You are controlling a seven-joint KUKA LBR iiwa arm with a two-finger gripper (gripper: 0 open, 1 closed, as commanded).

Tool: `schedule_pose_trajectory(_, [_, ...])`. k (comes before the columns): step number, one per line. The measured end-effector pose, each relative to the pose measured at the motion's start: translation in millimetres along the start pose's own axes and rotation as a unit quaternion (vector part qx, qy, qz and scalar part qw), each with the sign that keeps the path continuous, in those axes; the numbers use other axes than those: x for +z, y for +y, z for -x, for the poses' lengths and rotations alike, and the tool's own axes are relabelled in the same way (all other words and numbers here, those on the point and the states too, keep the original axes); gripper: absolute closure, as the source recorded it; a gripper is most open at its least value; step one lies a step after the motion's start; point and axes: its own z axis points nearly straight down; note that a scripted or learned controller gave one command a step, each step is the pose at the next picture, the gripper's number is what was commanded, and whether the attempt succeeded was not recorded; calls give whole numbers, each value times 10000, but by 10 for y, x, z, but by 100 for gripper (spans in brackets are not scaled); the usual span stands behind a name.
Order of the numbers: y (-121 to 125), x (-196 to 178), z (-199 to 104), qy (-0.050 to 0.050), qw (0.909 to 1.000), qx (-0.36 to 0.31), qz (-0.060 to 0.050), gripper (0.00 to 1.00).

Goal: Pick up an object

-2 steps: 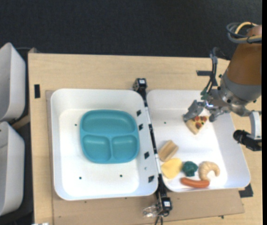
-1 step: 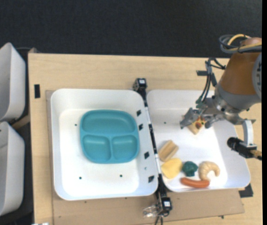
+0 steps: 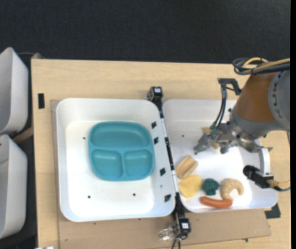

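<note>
In the right bin (image 3: 189, 115) lie several toy foods along the near side: a tan bread roll (image 3: 186, 166), a yellow cheese wedge (image 3: 190, 186), a dark green broccoli piece (image 3: 210, 184), a beige croissant-like piece (image 3: 231, 187) and a red sausage (image 3: 216, 203). My gripper (image 3: 214, 140) hovers over the middle of that bin, above and to the right of the bread roll. Its fingers are spread apart with nothing between them. The orange band of the arm (image 3: 257, 100) rises to the right.
The left bin (image 3: 70, 191) holds a teal divided plate (image 3: 121, 150). A row of black clips (image 3: 164, 154) runs along the divider between the bins. White containers (image 3: 0, 97) stand off the bench at the far left.
</note>
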Motion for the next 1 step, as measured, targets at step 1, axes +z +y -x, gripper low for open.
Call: schedule_pose_trajectory(1, [26, -145, 2, 5, 10000, 23, 46, 100])
